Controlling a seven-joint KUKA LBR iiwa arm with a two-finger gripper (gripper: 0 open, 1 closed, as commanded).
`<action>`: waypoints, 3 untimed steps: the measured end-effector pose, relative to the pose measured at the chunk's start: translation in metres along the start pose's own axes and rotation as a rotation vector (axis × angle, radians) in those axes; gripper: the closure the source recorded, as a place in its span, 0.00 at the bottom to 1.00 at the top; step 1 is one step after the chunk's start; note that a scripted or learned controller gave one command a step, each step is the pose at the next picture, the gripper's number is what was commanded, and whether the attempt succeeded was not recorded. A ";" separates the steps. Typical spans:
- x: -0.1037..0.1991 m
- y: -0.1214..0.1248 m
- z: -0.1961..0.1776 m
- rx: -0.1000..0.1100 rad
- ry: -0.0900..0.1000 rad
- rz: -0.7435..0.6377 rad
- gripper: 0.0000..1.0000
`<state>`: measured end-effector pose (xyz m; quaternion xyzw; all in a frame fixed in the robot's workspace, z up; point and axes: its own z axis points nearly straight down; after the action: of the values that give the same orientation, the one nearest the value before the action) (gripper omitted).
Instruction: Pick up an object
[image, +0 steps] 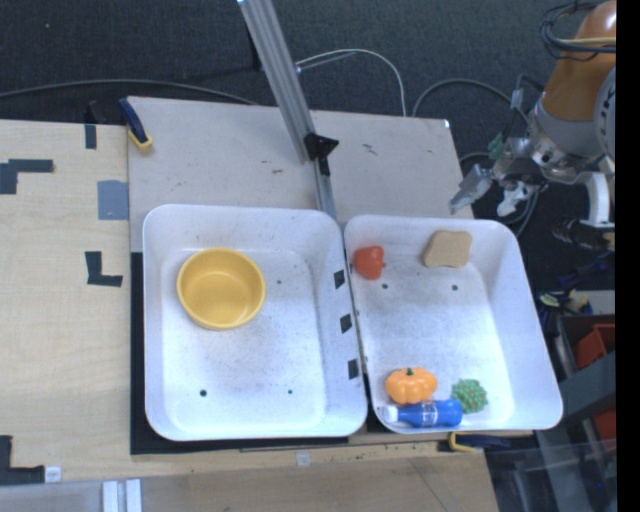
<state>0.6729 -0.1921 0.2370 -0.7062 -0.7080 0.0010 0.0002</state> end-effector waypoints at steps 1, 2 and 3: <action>0.000 0.000 0.000 0.000 0.000 0.000 0.00; -0.003 -0.004 0.064 0.006 0.001 0.001 0.00; -0.003 -0.002 0.129 0.006 0.001 0.001 0.00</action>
<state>0.6709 -0.1952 0.1082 -0.7063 -0.7079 0.0028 0.0029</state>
